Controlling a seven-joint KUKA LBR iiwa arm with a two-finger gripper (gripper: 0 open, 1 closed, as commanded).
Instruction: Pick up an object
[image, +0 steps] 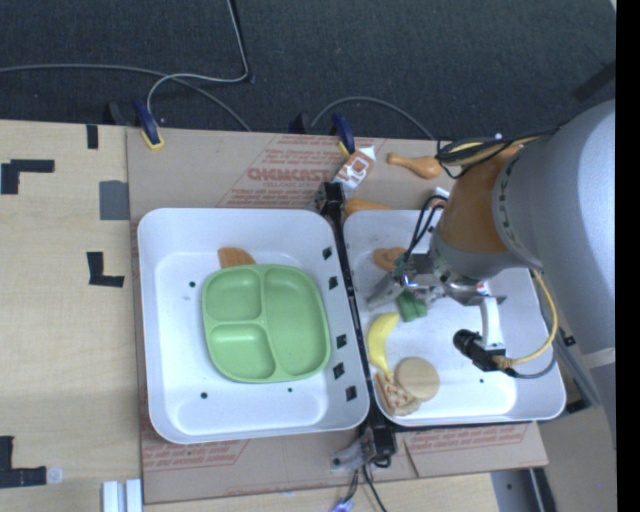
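My gripper (405, 290) hangs low over the upper left part of the right bin (530, 400), under the grey arm with its orange band. A small green object (411, 307) lies right at the fingertips; whether it is gripped is unclear. A yellow banana (380, 340) lies just below and to the left. A round tan cookie-like piece (417, 378) and a waffle-patterned piece (395, 398) sit near the bin's front left. A small orange-brown piece (387, 258) lies above the gripper.
The left bin (165, 250) holds a green divided plate (266, 322) with an orange piece (236, 257) at its upper edge. A black cable connector (478, 348) hangs from the arm over the right bin. An orange toy (413, 163) lies on cardboard behind the bins.
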